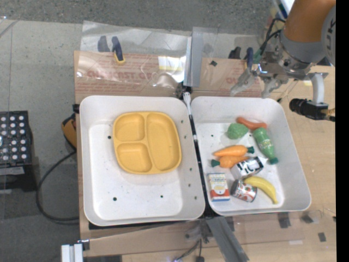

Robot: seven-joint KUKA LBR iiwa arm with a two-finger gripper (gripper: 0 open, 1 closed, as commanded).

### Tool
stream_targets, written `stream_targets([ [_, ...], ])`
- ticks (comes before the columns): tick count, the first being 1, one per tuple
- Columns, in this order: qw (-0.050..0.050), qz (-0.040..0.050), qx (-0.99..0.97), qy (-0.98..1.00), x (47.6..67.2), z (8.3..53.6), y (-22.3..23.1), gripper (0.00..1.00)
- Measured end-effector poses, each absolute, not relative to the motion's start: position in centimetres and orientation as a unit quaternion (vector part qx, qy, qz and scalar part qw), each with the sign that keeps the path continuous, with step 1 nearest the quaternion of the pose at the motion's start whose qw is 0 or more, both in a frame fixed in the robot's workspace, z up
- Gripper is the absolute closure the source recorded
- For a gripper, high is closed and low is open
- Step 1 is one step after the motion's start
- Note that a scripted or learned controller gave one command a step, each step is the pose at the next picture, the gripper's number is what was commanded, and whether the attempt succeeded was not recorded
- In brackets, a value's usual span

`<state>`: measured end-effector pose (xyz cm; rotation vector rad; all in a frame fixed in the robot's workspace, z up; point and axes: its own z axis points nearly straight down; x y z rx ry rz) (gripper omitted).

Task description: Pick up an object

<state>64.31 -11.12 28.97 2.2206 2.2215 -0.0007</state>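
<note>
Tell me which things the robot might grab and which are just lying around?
For the job: gripper, open above the right bin; in that bin, carrots, banana, green bottle, small carton, can.

Just lying about: yellow divided plate in the left bin, blue clamp.

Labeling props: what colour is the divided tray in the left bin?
Yellow divided tray, seen in the camera view.

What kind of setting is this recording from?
Probably a robotics lab bench for pick tests: two shallow white bins, a yellow divided plastic tray, toy food like a yellow plastic banana, and the arm's gripper above.
</note>
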Motion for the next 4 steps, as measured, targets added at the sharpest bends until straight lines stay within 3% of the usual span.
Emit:
stream_targets([
  [1, -0.002, -0.0014, 0.711, 0.703, 57.0, 17.1, -13.0, 0.00],
  [2, 0.000, -0.0013, 0.667, 0.745, 56.7, 9.2, -9.3, 0.00],
  [3, -0.007, -0.0077, 0.730, 0.684, 66.1, 9.0, -10.9, 0.00],
  [4, -0.009, -0.0119, 0.730, 0.683, 65.9, 9.9, -11.1, 1.00],
])
